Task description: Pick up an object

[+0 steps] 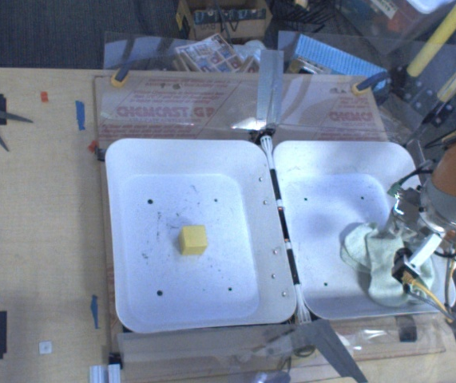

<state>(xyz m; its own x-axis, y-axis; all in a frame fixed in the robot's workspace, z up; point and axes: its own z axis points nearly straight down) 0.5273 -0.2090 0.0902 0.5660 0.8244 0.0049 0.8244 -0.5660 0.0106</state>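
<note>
A small yellow block [193,240] lies near the middle of the left bin [132,166]. A crumpled pale green cloth [367,254] lies at the right side of the right bin [323,166]. My gripper [399,242] is down on the right part of that cloth, with the arm and its orange band above it at the frame's right edge. The wrist hides the fingertips, so I cannot make out whether the cloth is between them.
A metal divider [279,206] separates the two bins. Clear plastic sheeting [212,110] stands behind them. The wooden bench [28,214] extends to the left, with black marks and blue tape on it.
</note>
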